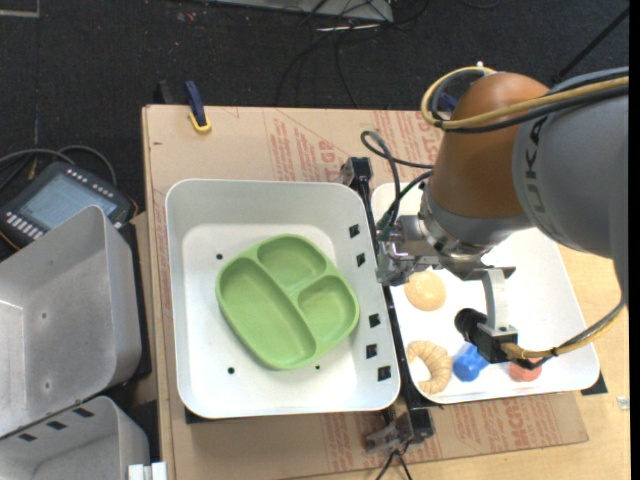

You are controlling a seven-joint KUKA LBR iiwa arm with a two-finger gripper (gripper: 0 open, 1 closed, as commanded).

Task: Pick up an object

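green plate (288,300) with three parts lies in the left white bin (200,218), mid frame. in the right bin (550,268), lower right, lie a pale ball (425,291), a curly tan thing (432,363), a blue thing (468,364) and a red thing (524,372). the gripper (398,255) hangs by the pale ball, too hidden to say if it is spread or squeezed.

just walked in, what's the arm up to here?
The grey KUKA arm reaches over the right white bin, its gripper near a pale tan rounded lump. A curled tan piece, a small blue object and a small red object lie nearby. The left white bin holds a green divided plate. No grasp is visible.
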